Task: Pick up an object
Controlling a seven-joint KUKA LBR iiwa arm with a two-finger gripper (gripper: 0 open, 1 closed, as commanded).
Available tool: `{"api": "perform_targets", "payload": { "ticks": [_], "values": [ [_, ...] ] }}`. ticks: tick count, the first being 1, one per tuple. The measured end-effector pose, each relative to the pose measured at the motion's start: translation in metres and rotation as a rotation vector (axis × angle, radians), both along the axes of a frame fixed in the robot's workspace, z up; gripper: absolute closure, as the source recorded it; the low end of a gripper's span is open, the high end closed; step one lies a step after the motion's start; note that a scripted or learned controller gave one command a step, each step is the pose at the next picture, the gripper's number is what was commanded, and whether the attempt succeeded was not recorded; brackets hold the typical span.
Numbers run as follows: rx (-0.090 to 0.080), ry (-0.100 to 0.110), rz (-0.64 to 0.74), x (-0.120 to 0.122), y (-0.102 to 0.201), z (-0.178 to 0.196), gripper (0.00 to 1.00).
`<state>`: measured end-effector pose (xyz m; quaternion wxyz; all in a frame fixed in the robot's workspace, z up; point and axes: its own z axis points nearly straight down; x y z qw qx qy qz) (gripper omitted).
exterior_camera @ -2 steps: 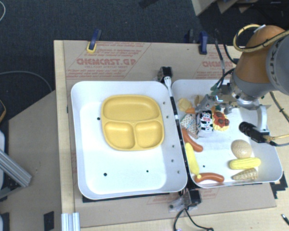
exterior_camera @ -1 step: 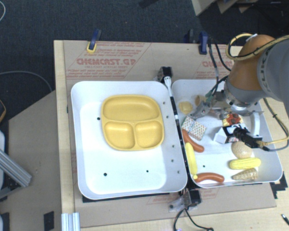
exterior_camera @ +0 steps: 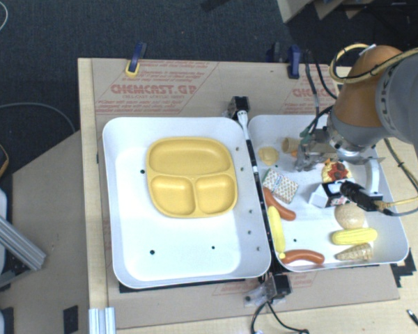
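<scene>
My gripper (exterior_camera: pixel 308 152) hangs low over the back of the right bin (exterior_camera: pixel 390 223), below the grey wrist and orange band. Just left of it lie a small brown piece (exterior_camera: pixel 289 145) and a pale yellow round piece (exterior_camera: pixel 267 155). A red and yellow toy (exterior_camera: pixel 333 170) sits right beside the gripper on its near side. Nearer the front lie a checkered white packet (exterior_camera: pixel 280 184), a red sausage (exterior_camera: pixel 281 207) and a yellow banana (exterior_camera: pixel 275 229). I see nothing held in the gripper.
A yellow three-compartment plate (exterior_camera: pixel 192 175) rests in the left bin (exterior_camera: pixel 125 207). At the right bin's front lie a hot dog (exterior_camera: pixel 303 257), a corn cob (exterior_camera: pixel 353 236), a tan round piece (exterior_camera: pixel 350 217) and a cone-like piece (exterior_camera: pixel 353 253). Cables trail from the wrist.
</scene>
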<state>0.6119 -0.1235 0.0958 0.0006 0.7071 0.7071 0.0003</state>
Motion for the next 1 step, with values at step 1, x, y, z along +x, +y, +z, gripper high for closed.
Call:
{"api": "perform_targets", "payload": {
  "ticks": [1],
  "values": [
    [-0.001, -0.005, -0.002, -0.0064, -0.0041, 0.0477, 1.00]
  ]
}}
